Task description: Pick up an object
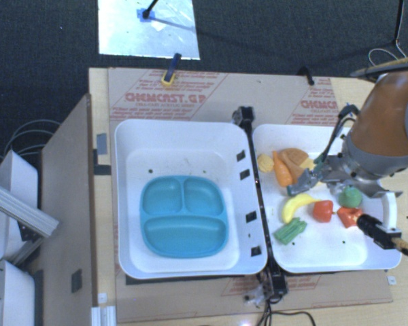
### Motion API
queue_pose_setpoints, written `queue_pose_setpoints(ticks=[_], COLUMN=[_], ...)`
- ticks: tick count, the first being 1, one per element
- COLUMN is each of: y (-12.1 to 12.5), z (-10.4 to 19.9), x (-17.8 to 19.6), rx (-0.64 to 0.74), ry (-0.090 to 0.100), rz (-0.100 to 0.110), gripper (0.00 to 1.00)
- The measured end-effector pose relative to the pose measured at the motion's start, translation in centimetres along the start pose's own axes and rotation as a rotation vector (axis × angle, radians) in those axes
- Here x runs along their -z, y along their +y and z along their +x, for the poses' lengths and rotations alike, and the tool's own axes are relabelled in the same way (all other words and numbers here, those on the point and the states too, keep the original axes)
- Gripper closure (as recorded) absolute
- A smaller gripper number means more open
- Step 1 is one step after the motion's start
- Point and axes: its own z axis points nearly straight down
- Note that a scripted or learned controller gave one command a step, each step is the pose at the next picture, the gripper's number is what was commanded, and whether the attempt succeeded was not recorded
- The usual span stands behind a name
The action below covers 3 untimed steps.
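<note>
A: The grey two-finger pincer (309, 179) hovers low in the right white bin (326, 253), jaws apparently spread, pinching nothing.

B: Approach step, then. The orange plastic carrot (282, 171) lies just beside it; next, descend and close.

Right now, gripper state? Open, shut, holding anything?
Gripper: cannot be told. It sits low in the right bin, beside the carrot and above the banana; nothing visibly gripped.
</note>
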Motion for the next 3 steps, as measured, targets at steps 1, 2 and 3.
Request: queue_pose_setpoints(ticks=[1, 2, 3], y=[-1.0, -0.9, -0.9], z=[-3.0, -2.9, -2.9], x=[-10.2, -8.8, -8.9], rx=[-0.004, -0.002, -0.002], ry=[0.000, 0.000, 0.000], rz=[0.003, -0.001, -0.002], gripper=[0.00, 1.00, 0.00])
